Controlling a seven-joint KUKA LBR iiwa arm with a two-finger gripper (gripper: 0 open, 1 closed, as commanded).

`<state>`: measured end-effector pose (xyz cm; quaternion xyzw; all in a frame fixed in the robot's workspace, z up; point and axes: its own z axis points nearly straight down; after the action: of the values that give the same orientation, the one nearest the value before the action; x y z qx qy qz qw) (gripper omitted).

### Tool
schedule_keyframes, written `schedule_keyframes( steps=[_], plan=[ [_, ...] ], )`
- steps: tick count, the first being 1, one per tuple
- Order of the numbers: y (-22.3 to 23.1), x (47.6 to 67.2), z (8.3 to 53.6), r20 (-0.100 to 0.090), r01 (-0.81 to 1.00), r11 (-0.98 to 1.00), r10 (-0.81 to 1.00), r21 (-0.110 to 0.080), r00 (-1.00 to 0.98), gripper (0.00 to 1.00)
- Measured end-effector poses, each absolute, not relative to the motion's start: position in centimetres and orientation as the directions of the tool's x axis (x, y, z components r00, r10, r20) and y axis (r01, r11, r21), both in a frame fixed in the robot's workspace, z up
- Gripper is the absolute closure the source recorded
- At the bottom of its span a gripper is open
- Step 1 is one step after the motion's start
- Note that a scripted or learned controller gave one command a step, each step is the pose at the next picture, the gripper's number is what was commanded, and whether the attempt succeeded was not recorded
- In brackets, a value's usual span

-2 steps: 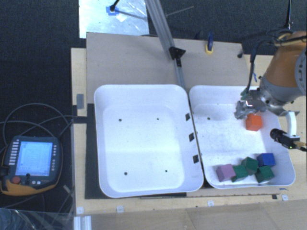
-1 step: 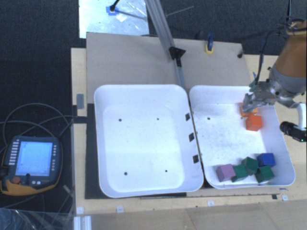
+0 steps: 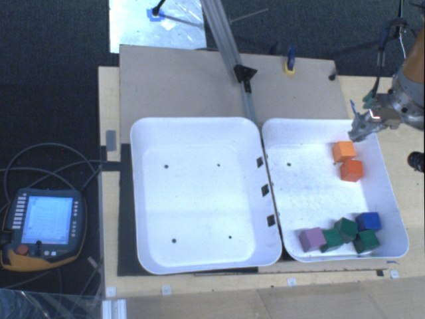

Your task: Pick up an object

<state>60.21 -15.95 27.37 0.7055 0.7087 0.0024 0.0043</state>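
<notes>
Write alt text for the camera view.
The robot's hand hovers over the right bin's far edge, near two orange blocks. Pink, green and blue blocks cluster in that bin's near corner, with the left bin alongside.

readable text: honestly none, nothing in this shot can be made out as letters, numbers or a brand

grey-and-orange handheld control pendant (image 3: 41,228) (lying well left of the left white plastic bin (image 3: 199,128)): screen is lit pale blue, but whatever is on it is just a blur

small dark marks on the divider between the two bins: too tiny to tell if they carry any print
</notes>
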Motion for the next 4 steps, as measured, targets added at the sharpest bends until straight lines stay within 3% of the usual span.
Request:
schedule_keyframes(
  steps=[2, 4],
  plan=[
    [-5.0, 58.9, 27.2, 0.002, 1.000, 0.011, 1.000, 0.001, -0.011, 1.00],
    [4.4, 55.2, 26.3, 0.002, 1.000, 0.010, 1.000, 0.000, -0.010, 1.00]
  ],
)
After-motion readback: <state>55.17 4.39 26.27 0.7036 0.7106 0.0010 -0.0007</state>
